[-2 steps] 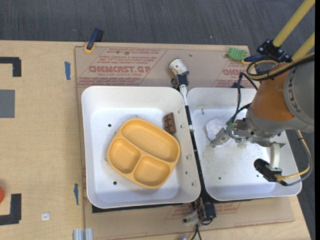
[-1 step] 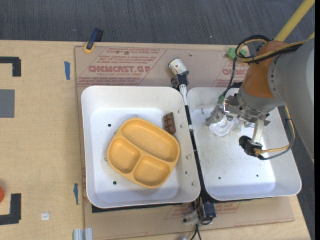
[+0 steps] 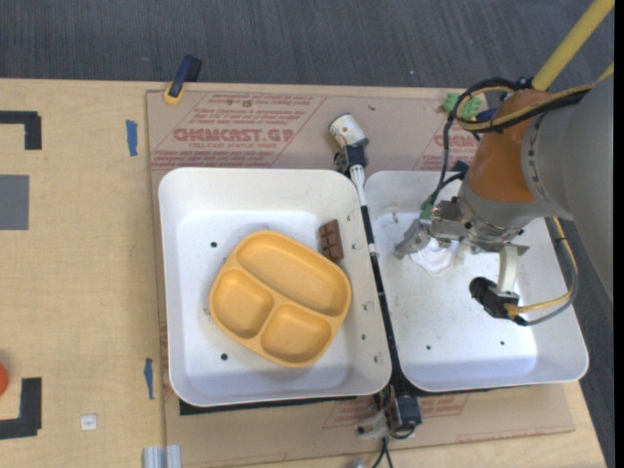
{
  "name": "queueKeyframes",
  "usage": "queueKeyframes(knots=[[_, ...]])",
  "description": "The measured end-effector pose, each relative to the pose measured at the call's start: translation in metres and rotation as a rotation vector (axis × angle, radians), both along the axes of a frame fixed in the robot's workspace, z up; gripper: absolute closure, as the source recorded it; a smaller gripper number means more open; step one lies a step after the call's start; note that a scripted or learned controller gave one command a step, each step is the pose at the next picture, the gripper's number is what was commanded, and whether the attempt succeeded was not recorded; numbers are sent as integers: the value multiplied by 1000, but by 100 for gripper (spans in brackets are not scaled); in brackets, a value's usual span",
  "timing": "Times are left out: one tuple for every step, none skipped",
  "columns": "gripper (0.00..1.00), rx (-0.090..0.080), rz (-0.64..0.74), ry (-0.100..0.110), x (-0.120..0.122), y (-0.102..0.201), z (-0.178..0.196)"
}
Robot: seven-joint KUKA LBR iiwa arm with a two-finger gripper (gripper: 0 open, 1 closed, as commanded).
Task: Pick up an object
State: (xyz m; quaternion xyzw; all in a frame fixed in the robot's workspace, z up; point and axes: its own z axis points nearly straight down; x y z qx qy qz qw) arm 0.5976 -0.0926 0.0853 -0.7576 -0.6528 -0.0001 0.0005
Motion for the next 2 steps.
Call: queueKeyframes(knots=[[100,0,-1,-1,1,0,10],[100,-1,-34,-1,-56,14,100]])
